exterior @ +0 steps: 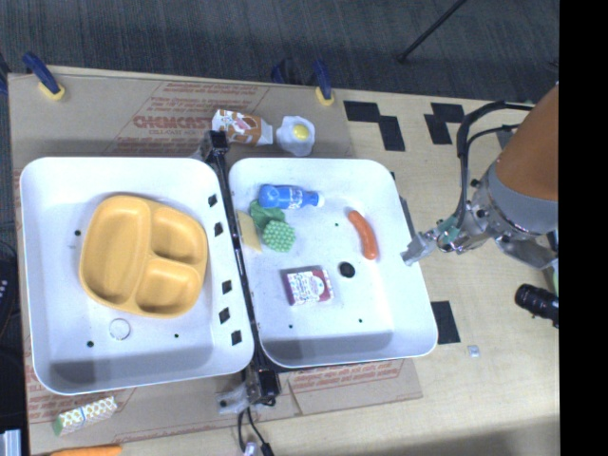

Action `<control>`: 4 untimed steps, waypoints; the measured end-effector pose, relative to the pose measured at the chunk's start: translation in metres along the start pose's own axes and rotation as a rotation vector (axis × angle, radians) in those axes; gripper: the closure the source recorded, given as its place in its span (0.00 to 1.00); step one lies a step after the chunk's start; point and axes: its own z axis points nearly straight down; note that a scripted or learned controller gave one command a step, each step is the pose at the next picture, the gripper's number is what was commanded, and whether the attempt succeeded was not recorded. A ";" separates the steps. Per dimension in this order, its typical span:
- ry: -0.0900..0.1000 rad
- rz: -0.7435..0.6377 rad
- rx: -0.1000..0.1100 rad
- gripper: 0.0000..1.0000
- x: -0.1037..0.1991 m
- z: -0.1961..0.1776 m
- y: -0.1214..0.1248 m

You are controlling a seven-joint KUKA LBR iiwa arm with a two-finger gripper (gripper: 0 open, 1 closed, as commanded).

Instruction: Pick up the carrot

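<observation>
The arm [532, 174] is being cut off at the right edge. The right bin [404, 302] is holding the carrot [363, 234] near its right wall. The gripper [418, 250] is hovering just outside, finger state unclear.

the arm [532, 174] is cut off at the right, past its orange band. the gripper [439, 240] is too small to read. at the near edge an orange strip [90, 450] is cut off, and a small packet [85, 414] has unreadable print.
</observation>
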 end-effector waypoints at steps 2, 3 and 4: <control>-0.001 -0.629 -0.001 1.00 -0.009 -0.010 -0.002; -0.003 -0.858 -0.002 1.00 -0.009 -0.037 -0.001; -0.001 -1.131 -0.001 1.00 -0.009 -0.037 -0.002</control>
